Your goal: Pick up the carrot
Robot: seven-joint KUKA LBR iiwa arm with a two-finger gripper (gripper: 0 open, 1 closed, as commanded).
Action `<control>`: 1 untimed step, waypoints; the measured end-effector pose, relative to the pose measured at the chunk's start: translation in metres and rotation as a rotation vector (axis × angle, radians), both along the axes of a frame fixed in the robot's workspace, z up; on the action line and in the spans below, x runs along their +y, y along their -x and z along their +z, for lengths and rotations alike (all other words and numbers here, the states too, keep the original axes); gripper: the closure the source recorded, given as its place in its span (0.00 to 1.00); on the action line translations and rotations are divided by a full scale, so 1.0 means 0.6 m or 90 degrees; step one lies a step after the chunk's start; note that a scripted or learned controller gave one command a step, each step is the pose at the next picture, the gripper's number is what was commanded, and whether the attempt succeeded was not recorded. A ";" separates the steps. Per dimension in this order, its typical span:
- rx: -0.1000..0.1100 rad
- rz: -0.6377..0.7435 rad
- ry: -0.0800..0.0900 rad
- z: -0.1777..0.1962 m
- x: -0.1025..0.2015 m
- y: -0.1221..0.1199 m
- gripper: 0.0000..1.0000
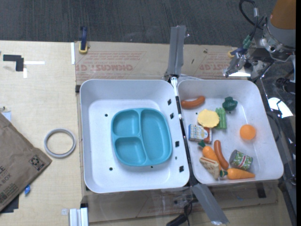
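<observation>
The carrot (240, 174) is lying flat at the near edge of the right bin (261, 98), just beside the can (241, 159), with its green tip touching the sandwich (209, 165). The gripper (244, 62) is hovering beyond the bin's far rim, well apart from the carrot, grasping nothing. Whether its claw is released or clenched cannot be determined.

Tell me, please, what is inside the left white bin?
The left bin holds a blue divided plate, its three sections bare. Whatever lies under the plate is covered.
</observation>
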State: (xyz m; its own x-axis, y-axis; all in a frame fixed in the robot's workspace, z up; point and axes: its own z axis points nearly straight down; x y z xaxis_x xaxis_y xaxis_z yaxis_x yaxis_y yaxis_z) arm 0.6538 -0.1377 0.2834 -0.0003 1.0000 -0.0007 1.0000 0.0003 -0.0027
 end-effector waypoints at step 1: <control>-0.001 -0.151 0.001 0.051 0.019 0.006 0.00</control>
